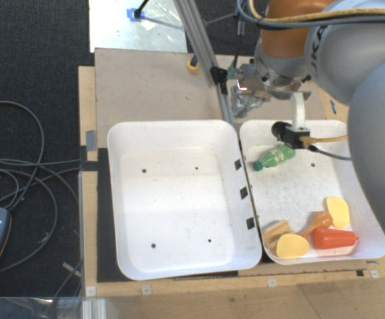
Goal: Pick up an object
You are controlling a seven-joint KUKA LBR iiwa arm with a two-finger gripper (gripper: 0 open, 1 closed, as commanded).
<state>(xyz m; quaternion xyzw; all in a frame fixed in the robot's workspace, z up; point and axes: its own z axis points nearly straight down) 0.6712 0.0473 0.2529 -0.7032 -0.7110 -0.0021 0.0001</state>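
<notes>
The camera view looks down on two shallow white bins set side by side on a brown bench (146, 85); the left bin (123, 178) shows bare white floor with a few dark dots; the right bin (292, 185) holds all the loose objects. The grey arm (372, 78), with its orange band (295, 15) above the wrist, reaches in from the right and hangs over the far edge of the right bin; the gripper (249, 102) sits at the far left corner of that bin, and whether it is released or clenched cannot be told, nor is any object seen in it. A green bottle (274, 157) lies tilted on its side in the far part of the right bin, just beside a black fitting (291, 133) with a tan cable. In the near corner of that bin cluster a red piece (334, 238), a yellow piece (338, 211), a second yellow piece (292, 246), an orange piece (317, 222) and a tan piece (276, 230), close together and well apart from the bottle.
</notes>
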